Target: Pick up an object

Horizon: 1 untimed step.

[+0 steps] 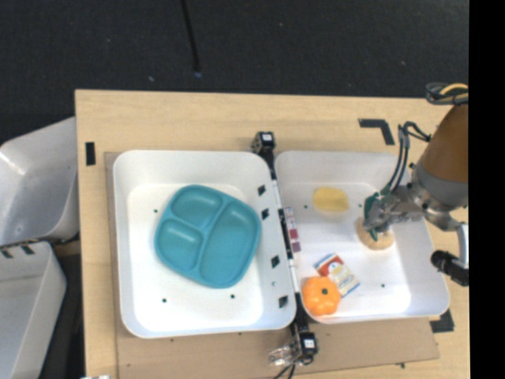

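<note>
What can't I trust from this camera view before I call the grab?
- Gripper fingers: too small and blurred over the tan disc to read.
- Disc: partly hidden under the gripper, contact unclear.
- Packet: print too small; the orange overlaps its corner.
- Arm: cut off at the right edge.
</note>
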Tool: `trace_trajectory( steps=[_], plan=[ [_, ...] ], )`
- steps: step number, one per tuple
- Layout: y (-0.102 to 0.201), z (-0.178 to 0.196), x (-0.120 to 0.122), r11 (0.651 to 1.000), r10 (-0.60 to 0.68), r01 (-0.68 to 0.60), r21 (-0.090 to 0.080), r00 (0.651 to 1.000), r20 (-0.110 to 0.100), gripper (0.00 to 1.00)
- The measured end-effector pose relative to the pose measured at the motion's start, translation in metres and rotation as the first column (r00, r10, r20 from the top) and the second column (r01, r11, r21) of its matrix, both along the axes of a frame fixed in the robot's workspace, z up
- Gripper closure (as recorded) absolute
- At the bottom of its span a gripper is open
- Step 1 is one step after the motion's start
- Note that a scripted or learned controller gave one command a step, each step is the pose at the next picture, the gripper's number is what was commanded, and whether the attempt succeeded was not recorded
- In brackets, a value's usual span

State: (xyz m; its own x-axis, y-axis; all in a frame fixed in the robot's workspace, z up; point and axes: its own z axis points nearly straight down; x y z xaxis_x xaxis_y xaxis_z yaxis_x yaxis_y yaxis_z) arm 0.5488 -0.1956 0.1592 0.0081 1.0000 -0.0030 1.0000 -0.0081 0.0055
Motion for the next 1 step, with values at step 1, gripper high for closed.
trace_trajectory(
  steps=[1],
  plan=[
    [0.0056,0.0459,-0.0006,1.0,0.011,-0.011,0.001,1.0,-0.001,1.0]
  ],
)
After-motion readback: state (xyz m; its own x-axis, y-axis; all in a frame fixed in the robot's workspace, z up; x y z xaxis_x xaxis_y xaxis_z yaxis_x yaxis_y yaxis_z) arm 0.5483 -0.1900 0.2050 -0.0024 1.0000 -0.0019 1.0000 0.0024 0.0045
